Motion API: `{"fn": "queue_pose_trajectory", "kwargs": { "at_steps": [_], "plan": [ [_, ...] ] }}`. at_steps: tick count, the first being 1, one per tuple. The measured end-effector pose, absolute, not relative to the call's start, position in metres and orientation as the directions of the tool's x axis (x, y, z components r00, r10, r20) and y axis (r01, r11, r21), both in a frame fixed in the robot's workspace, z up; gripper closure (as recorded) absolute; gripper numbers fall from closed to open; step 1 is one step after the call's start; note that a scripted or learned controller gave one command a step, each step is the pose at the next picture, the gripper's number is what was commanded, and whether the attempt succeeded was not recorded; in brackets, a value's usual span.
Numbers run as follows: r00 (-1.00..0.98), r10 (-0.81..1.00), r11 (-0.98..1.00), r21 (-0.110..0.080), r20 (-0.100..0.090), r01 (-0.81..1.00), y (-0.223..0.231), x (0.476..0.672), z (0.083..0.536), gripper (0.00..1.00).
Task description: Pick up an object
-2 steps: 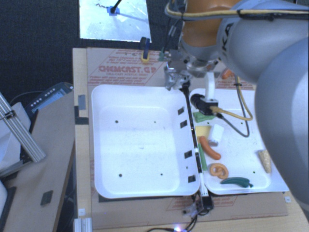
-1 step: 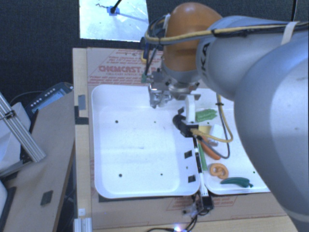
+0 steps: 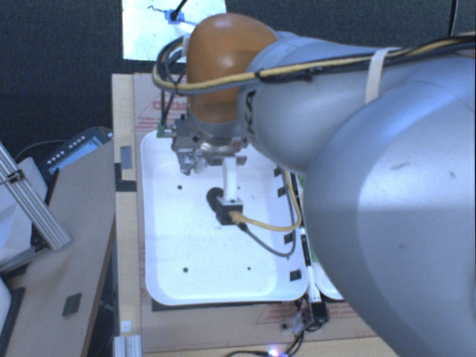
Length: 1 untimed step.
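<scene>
Though partly hidden, jaws over bin [image 3: 186, 266]

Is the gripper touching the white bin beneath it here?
Cannot tell. The camera view shows the gripper over the far end of the white bin, but from this slant neither contact nor a gap is plain.

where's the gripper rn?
In the camera view, the gripper hangs over the far end of the left bin, toward its left side, just below the arm's orange band.
</scene>
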State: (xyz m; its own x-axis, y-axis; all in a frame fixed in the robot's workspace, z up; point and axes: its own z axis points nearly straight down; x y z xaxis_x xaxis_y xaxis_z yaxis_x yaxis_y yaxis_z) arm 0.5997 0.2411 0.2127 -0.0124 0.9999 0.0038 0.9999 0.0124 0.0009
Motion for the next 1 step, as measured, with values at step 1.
{"fn": "queue_pose_trajectory", "kwargs": {
  "at_steps": [1],
  "plan": [
    [-0.005, 1.0, 0.005, 0.009, 0.005, 1.0, 0.2347, 0.5834, 0.3171, 1.0]
  ]
}}
